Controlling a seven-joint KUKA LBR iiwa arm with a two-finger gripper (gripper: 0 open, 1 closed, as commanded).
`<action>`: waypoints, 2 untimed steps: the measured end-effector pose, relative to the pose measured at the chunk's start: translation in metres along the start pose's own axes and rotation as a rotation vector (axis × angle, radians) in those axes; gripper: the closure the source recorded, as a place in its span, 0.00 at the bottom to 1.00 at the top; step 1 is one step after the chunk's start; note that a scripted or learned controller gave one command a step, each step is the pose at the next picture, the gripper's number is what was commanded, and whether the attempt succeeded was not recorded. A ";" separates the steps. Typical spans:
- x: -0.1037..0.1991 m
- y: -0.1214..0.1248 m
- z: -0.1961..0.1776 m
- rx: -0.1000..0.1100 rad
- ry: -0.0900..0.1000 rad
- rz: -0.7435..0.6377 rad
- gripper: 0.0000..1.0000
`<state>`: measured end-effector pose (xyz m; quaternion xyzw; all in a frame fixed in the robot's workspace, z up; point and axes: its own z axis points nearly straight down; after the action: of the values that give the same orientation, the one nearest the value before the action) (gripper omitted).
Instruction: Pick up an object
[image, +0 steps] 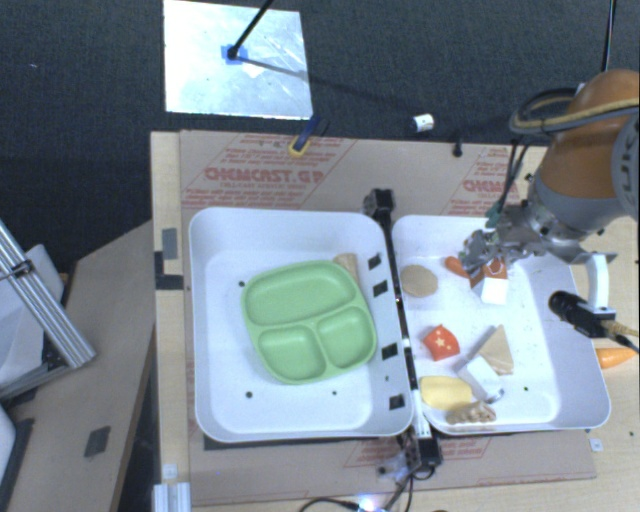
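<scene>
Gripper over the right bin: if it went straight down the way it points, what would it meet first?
Probably the small white block just below the gripper, beside an orange piece in the shallow white right bin; depth is unclear from this slanted view.

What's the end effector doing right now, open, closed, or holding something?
End effector: cannot be told; it sits low over the right bin by a white block.

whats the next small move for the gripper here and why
Probably a short descent straight down. The gripper sits at the far side of the right bin, right above a small orange piece and a white block. Nothing is visibly held, and whether it touches either piece is unclear.
</scene>
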<state>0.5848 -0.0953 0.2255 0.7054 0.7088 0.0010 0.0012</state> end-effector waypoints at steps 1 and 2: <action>0.031 -0.039 0.008 0.005 0.002 -0.002 1.00; 0.060 -0.055 0.005 0.004 0.001 -0.003 1.00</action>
<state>0.5291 -0.0355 0.2201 0.7044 0.7098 0.0002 -0.0005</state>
